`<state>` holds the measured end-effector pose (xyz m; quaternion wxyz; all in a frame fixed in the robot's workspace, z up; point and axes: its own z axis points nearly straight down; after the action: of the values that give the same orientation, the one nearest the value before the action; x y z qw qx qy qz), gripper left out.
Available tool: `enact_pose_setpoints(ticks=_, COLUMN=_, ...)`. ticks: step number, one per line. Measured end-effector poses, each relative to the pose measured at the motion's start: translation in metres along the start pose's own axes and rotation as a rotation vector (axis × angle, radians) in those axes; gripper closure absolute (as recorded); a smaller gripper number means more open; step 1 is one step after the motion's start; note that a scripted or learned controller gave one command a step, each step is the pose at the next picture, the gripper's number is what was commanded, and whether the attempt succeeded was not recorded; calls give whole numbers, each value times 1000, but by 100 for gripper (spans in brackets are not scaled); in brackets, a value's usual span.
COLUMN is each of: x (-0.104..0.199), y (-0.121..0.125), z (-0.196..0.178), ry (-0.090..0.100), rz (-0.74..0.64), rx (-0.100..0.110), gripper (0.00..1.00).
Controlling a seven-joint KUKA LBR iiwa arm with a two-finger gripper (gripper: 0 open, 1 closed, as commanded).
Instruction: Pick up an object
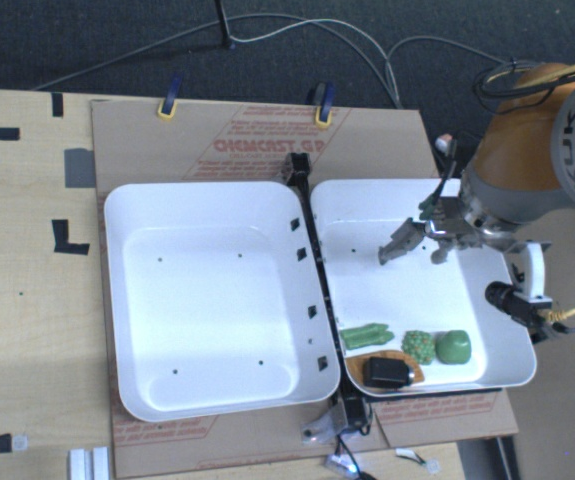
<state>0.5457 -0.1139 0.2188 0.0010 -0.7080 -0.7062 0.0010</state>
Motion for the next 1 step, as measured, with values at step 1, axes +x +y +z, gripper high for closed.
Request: enact_pose_setpoints(ticks=1, x=12, y=32, z=85, ry=1, rz=-4, rx=5, gripper=0)
